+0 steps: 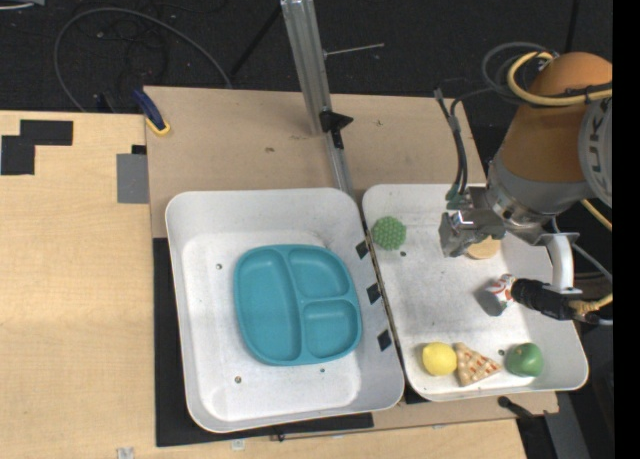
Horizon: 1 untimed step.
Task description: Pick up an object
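Camera view: pincer (462, 237) near right bin's (440, 297) far edge, bare floor below.

two bins side by side on the bench (250, 147). left bin (200, 247) has a divided tray (297, 303) lying in its middle. right bin (420, 297): spiky ball (389, 234) at its far left corner, near the divider. along the near edge, l to r: lemon (438, 358), pizza slice (474, 365) touching it, apple (524, 358). my gripper (462, 237) sits over the bin's far right part, a round flat item (486, 247) just beside it. metal post (308, 57) stands behind the bins.
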### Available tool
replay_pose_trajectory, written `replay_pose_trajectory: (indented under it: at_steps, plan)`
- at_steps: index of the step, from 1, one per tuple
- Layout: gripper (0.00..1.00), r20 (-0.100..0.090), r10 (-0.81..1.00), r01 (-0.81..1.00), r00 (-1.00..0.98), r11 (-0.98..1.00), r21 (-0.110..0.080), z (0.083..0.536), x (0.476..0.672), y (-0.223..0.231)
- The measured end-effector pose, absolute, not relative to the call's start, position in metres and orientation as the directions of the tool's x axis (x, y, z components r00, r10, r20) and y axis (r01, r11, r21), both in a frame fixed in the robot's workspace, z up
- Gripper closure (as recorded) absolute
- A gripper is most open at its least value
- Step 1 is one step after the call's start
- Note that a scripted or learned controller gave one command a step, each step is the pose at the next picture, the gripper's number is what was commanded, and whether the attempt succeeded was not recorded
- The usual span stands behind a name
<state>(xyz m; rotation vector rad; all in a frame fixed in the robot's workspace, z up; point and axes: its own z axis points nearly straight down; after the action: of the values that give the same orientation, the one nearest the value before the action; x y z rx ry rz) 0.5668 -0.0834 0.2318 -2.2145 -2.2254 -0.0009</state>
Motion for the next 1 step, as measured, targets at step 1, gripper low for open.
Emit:
replay_pose_trajectory:
  at_steps: [1]
  plan:
    - [1.00,0.002,1.000,1.000,-0.005,0.005,-0.002,0.2351,0.5791,-0.0409]
